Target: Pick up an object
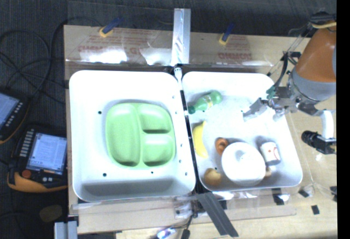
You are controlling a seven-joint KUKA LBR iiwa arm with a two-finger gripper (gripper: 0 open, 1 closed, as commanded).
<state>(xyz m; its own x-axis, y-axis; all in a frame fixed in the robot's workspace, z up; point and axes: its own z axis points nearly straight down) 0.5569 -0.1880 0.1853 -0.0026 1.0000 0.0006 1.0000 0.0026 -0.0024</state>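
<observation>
Gripper poised low in the right bin, nothing between its fingers.

Whether the fingers are spread cannot be told. Candidates: green bottle beyond the tips, white bowl and small can beside them; the isolated bottle looks easiest, approached squarely across its width.

I count two white bins on my worktop: the left bin and the right bin. The left one carries one green divided tray. The right one carries one green bottle, one banana, one white round dish, one small orange ring-shaped piece, one small white and red can and one brownish lump
</observation>
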